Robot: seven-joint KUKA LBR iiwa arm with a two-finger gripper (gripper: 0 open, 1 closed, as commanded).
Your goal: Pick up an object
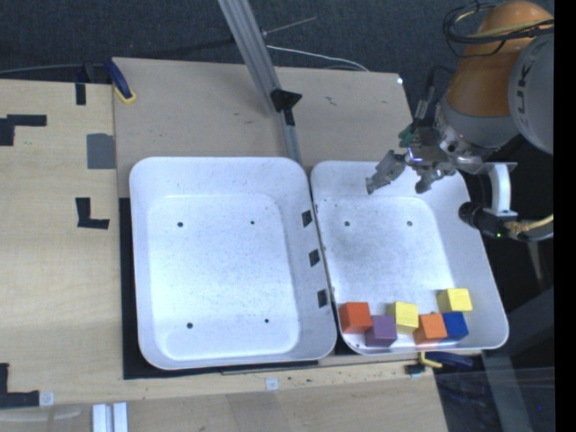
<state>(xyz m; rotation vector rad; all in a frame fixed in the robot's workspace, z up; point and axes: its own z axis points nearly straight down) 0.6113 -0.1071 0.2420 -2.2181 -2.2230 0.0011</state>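
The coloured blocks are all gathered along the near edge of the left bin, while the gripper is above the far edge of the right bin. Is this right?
Not quite. In the camera view the coloured blocks lie along the near edge of the right bin, not the left bin. The gripper is indeed above the far edge of the right bin.

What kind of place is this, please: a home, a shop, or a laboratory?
Most likely a robotics laboratory. A grey and orange robot arm reaches over a wooden bench with two white bins, and small coloured blocks lie in the right one.
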